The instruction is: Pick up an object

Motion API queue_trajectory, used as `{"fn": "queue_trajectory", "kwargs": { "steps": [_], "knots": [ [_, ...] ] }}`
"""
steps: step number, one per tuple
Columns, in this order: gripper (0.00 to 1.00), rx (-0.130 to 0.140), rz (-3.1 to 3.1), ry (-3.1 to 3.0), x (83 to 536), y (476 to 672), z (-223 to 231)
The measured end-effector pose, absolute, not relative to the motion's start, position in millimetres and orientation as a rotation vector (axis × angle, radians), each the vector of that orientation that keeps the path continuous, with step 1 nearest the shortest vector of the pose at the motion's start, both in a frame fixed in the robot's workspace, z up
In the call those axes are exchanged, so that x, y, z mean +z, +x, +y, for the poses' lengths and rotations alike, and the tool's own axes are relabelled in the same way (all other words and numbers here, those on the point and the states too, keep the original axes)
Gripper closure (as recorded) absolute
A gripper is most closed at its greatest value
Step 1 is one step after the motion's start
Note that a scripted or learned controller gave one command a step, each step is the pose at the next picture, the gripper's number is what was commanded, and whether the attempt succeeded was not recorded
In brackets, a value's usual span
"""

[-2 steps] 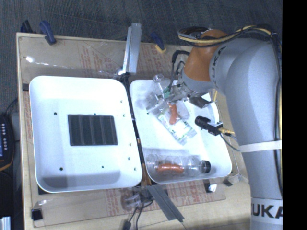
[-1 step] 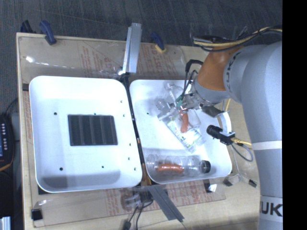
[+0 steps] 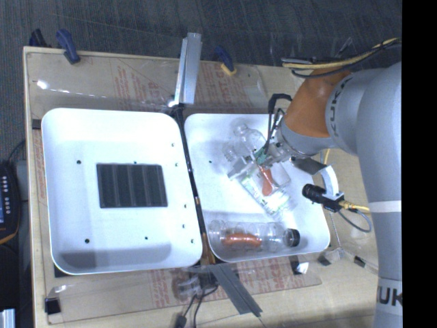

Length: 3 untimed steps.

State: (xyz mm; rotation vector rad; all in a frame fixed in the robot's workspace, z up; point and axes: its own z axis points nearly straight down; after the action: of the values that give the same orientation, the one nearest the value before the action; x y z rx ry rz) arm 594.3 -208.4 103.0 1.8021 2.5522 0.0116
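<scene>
- The hand [image 3: 254, 161] is down in the right bin [image 3: 205, 149], over a clear plastic bottle; I cannot tell whether it is open, closed or gripping anything (the glassy plastic blurs its outline).
- That bottle [image 3: 268, 185] is transparent and lies slanted in the middle of the bin, with a red-orange patch inside it.
- A second clear bottle [image 3: 254, 238] lies flat along the bin's near wall; it is a ribbed cylinder with a black cap at its right end and orange-brown contents.
- Two bottles counted, both in the right bin, near each other but apart.
- The grey arm [image 3: 362, 115], with its smooth orange band [image 3: 308, 104], reaches in over the bin's right rim.
- The left bin [image 3: 61, 183] is glossy white with rounded corners and has one dark ribbed rectangular panel [image 3: 132, 185] on its floor, with bare floor all round it.
- The two bins touch along a dark seam on the pale wooden worktop [image 3: 102, 74].
</scene>
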Motion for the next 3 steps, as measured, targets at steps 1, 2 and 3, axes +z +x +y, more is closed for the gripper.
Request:
{"fn": "queue_trajectory", "kwargs": {
  "steps": [1, 2, 3],
  "knots": [
    [0.00, 0.011, 2.688, 1.590, 103, 585.5, -208],
    [0.00, 0.003, 2.682, 1.601, 103, 599.5, -213],
    [0.00, 0.003, 2.654, 1.648, 103, 613.8, -213]
  ]
}}
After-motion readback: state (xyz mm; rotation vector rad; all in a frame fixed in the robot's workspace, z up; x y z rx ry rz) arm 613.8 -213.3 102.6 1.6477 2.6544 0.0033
